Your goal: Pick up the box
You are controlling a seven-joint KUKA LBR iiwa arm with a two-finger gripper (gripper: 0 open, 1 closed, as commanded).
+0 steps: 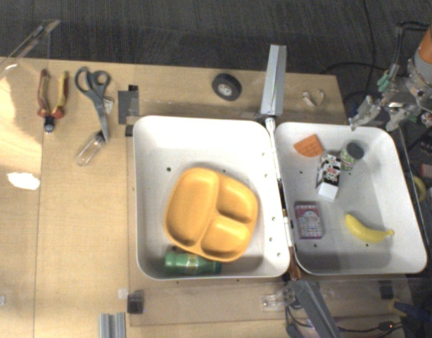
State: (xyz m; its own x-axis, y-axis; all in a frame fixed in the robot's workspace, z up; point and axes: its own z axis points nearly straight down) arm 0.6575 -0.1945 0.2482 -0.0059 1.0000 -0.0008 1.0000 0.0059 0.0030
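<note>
Bins sit side by side. The small black-and-white cardboard box (329,175) lies in the right white plastic bin (407,248), between an orange card (309,146) and a yellow banana (368,229). The grey metal gripper (376,108) hovers over that bin's top corner, well apart from the box; I cannot tell if it is open or closed.

Nothing legible anywhere. Printed patterns on the black-and-white box (330,172) and on the maroon card (309,220), both in the right bin (406,210) below and left of the jaws, but too small and blurred to read.
</note>
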